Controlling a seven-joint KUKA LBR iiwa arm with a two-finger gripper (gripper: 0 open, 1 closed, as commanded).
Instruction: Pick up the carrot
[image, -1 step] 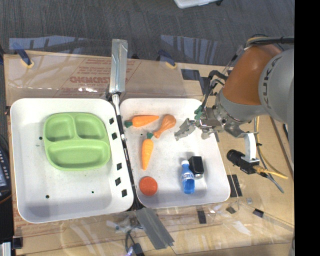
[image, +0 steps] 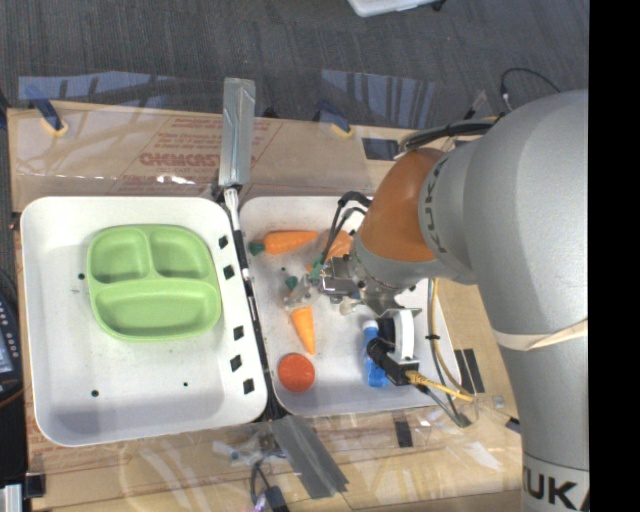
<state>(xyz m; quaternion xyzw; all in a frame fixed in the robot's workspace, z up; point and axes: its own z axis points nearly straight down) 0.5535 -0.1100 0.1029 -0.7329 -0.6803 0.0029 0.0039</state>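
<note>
While the claw hangs low in the right bin, whether it is spread cannot be told. Just nearer, the carrot lies lengthwise far-to-near, tip pointing near, beside a red ball.

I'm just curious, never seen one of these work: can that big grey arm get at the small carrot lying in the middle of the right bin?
Probably yes. The small carrot lies in the open on the right bin floor, apart from the red ball below it. The gripper hangs close above and right of it, with nothing between.
</note>
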